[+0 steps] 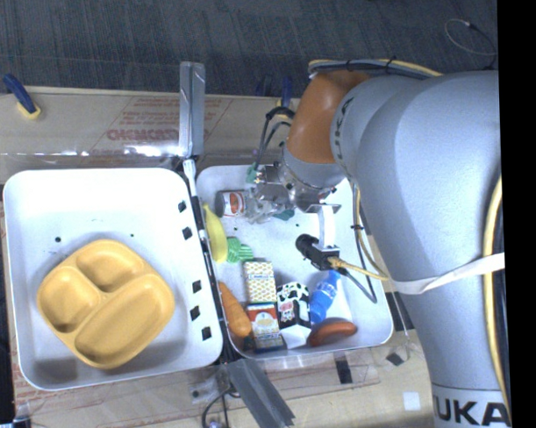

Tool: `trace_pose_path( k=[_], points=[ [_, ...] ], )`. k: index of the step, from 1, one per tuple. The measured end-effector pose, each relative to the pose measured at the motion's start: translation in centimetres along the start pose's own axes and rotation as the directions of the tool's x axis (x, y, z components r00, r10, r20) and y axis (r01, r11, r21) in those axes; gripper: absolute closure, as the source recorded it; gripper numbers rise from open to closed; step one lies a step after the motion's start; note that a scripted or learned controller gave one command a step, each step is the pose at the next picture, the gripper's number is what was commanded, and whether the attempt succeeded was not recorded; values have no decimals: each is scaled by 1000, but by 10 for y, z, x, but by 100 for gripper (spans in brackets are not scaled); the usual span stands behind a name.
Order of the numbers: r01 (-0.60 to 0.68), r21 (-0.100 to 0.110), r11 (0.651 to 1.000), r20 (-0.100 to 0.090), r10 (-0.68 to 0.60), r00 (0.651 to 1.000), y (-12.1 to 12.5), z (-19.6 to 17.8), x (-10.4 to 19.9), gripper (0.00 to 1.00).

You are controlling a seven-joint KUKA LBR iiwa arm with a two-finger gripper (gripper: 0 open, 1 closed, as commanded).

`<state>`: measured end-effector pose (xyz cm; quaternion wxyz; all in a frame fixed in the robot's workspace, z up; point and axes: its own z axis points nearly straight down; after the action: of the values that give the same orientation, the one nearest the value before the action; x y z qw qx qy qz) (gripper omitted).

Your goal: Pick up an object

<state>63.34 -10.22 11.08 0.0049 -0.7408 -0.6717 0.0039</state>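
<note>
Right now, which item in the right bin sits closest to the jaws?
The small can with the red label, at the bin's far left corner. It lies just left of the gripper; the banana, carrot and blue bottle all sit nearer the camera.

A dark carpeted floor [112, 34] lay beyond a cardboard-brown bench top [98, 118]; a blue clamp [20, 93] gripped its far left corner.

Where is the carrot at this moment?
The carrot lies in the right bin, along its left wall near the front corner, just left of the small cartons.
</note>
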Motion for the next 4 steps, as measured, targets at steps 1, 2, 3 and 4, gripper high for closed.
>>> trace_pose_path(
  k=[1,2,3,4],
  points=[
    [0,0,1000,0,0,1000,0,0,0,0],
    [-4,34,999,-3,4,1000,17,26,-23,0],
    [-2,29,1000,-1,2,1000,18,17,-22,100],
    [111,-9,994,1,-111,994,-28,-3,-28,100]
  ],
)
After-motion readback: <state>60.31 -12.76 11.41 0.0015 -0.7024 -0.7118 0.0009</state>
